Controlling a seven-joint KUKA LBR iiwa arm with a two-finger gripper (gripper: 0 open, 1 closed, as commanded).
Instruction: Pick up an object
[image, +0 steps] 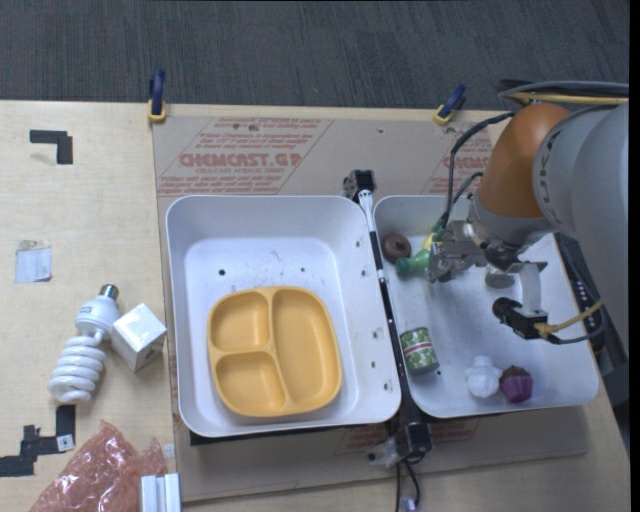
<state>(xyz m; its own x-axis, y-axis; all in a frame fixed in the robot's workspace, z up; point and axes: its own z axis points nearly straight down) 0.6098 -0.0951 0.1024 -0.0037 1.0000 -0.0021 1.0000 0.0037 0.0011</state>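
Camera view looks down on the table (90, 200), where a brown protective sheet (250, 150) behind the bins reads "CHEMCAST" in red. The left bin (190, 250) carries a yellow divided plate (273, 350). In the right bin (420, 215), the gripper (445, 262) hangs just beside a green object (411, 265) and a brown ring (398, 245); I cannot tell how it is set. Nearer the front lie a green-labelled can (419, 351), print unreadable, a white object (482, 378) and a purple one (516, 384).
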